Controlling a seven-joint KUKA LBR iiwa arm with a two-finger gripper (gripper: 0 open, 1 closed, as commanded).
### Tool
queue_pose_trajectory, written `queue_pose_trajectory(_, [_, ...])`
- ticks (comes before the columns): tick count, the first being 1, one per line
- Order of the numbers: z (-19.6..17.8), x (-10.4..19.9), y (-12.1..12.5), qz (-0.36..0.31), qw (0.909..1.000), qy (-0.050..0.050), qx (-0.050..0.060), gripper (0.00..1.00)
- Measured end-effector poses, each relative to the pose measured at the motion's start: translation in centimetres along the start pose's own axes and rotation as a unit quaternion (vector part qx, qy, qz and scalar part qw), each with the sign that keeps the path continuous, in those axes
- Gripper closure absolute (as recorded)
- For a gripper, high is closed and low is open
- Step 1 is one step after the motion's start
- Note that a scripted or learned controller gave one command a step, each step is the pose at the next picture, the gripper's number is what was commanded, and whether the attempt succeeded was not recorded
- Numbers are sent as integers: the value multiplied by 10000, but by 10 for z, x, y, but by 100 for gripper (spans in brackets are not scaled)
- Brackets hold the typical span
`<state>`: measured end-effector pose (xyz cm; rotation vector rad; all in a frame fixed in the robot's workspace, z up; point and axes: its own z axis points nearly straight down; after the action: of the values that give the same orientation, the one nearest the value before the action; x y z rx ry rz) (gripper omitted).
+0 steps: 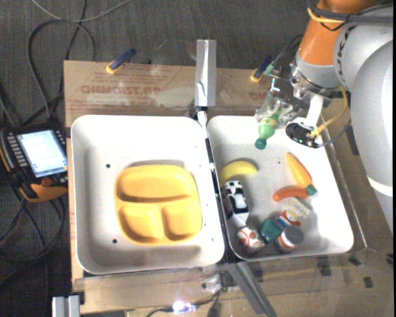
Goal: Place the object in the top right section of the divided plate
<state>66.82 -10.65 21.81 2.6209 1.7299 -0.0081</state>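
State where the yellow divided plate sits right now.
In the camera view the yellow divided plate lies in the left white bin, toward its right wall, across the divider from the banana in the right bin.

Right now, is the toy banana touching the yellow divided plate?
Apart. The camera view shows the toy banana in the right bin and the yellow divided plate in the left bin, with both bin rims between them.

Lab: teach pendant (36,152) (cables (46,18))
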Motion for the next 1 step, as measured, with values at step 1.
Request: queue_pose_trajectory(1, [47,-26,11,-393,9992,2,5,100])
